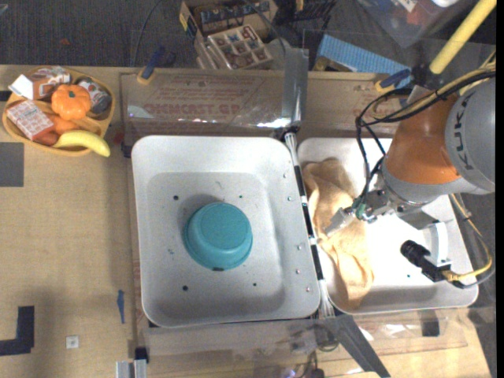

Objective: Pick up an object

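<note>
From above, the arm (441, 144) comes in from the right and bends down over the right bin (394, 286), its orange band bright under the lights. Its hand (352, 213) sits low at the edge of a tan cloth (340, 227) that lies crumpled along the left side of that bin, running from near the top wall down toward the bottom corner. The tip of the hand looks to be touching or pressing into the cloth about halfway along, but I cannot tell from here whether it is released or clenched, or whether any fabric is caught in it.

The left bin (157, 164) holds a teal bowl (219, 235), upside down near the middle, well apart from the arm. Off on the surface at the far left is a small basket (16, 120) with a toy pumpkin (71, 101) and a banana (83, 141).

The cloth seems the object in play. It should be light, soft and limp, so it will sag and drag when lifted. A raised fold or ridge looks the best place to pinch, rather than a flat patch.
</note>
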Controlling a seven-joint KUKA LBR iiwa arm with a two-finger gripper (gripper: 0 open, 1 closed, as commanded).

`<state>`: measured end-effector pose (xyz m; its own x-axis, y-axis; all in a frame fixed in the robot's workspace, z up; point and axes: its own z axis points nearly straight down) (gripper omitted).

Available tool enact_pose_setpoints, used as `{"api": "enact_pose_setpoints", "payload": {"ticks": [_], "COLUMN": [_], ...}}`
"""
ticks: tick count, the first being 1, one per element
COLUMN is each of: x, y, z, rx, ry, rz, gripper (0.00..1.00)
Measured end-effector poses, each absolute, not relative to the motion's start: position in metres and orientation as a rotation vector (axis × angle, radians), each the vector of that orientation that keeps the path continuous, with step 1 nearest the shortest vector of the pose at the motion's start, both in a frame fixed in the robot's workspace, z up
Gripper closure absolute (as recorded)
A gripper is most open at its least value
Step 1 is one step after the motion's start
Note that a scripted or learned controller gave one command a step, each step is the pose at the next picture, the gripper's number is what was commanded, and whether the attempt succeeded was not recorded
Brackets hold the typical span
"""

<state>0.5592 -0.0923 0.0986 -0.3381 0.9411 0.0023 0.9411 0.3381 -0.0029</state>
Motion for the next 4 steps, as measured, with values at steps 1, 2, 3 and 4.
{"api": "enact_pose_setpoints", "payload": {"ticks": [1, 2, 3, 4], "x": [0.559, 0.622, 0.667, 0.671], "y": [-0.093, -0.102, -0.106, -0.106], "z": [0.099, 0.088, 0.087, 0.096], "rx": [-1.806, -1.84, -1.725, -1.727], "ry": [-2.566, -2.556, -2.621, -2.628], "rz": [0.002, -0.008, 0.002, -0.006], "gripper": [0.0, 0.0, 0.0, 1.0]}}
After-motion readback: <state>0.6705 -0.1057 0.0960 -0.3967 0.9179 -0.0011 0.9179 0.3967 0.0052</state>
